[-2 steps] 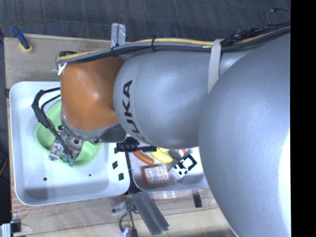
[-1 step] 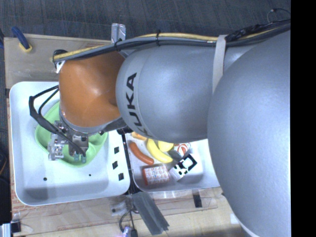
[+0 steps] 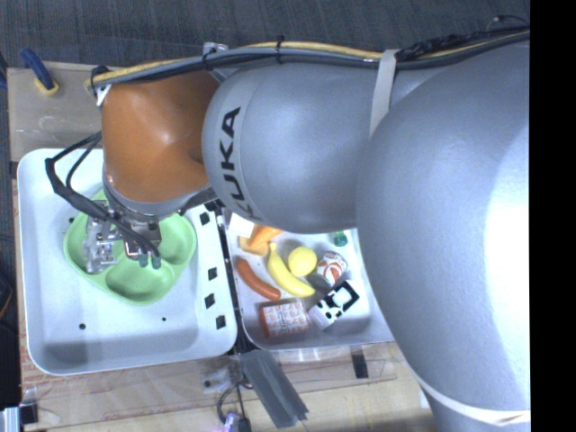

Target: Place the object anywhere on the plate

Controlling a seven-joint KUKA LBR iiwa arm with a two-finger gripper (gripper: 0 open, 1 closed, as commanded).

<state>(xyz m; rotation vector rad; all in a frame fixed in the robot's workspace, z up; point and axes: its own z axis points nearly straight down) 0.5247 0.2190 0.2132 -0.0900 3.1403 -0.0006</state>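
The green plate [image 3: 171, 250] lies in the left bin [image 3: 45, 331], partly covered by the arm. My gripper [image 3: 126, 246] hangs low over the plate's middle, under the orange wrist band [image 3: 153, 142]. A pale, glassy-grey shape [image 3: 95, 247] sits over the plate's left part, right beside the gripper. Whether it is a loose object or part of the tool is too blurred to tell. The gripper's underside is hidden by the wrist.
The right bin [image 3: 378, 327] holds a banana [image 3: 283, 275], a lemon [image 3: 302, 261], a sausage [image 3: 258, 282], an orange piece [image 3: 262, 238], a small can [image 3: 334, 265], a red box [image 3: 283, 317] and a black-and-white cube [image 3: 336, 300]. The big grey arm covers the right side.
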